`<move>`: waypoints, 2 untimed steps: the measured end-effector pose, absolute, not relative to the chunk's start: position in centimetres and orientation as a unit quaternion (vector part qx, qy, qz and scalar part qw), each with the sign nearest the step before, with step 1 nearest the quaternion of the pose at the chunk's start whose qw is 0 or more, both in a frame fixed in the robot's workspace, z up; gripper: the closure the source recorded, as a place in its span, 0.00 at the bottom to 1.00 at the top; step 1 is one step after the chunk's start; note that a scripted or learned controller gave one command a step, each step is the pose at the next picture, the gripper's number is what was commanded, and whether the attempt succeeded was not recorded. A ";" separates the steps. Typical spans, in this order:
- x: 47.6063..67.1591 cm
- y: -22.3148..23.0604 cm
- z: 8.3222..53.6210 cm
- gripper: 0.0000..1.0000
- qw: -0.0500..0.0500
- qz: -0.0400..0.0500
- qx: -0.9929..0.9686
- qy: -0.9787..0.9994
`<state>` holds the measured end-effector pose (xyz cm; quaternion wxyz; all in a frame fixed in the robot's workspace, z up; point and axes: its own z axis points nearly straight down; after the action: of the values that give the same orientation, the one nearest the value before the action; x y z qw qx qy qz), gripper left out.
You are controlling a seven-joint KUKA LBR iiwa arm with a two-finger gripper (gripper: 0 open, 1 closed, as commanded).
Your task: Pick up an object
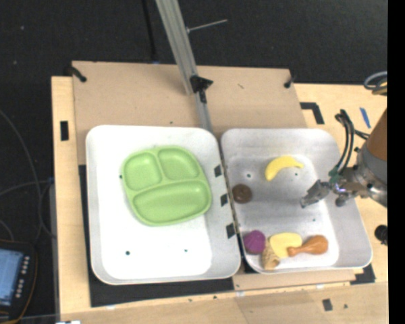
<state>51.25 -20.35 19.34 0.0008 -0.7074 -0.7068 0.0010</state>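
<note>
**Tool above right bin, nothing gripped**

Tan wooden surface (270,90) carried two shallow white bins side by side, on a dark floor. Nearest the camera, at the front edge of the right bin (351,245), lay a cluster: a purple ball-like item (254,241), a pale yellow piece (284,240) just beside it, a small cone-shaped item (270,258) at the bin's front wall, and a brown drumstick-shaped object (309,246) touching the yellow piece on its right. Further back, a small brown round item (241,194) sat near the bin's left wall. The tool (312,196) hung over the right-hand middle of that bin, well apart from the cluster and from the banana (283,167) lying toward the bin's rear. Nothing showed between its fingers; whether they were wide or narrow could not be told. Left bin (111,248) held a green divided plate (166,184), tilted in plan, in its rear half. Behind both bins, a grey metal rail (177,39) ran up out of view.
</note>
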 end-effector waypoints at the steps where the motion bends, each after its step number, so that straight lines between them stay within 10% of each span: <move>1: 52.0 -21.0 14.2 0.00 0.001 0.001 -0.707 -0.707; 2: 52.2 -21.2 15.6 1.00 -0.003 -0.001 -0.709 -0.706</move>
<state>52.21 -21.15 15.62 -0.0027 -0.7087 -0.7055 -0.0008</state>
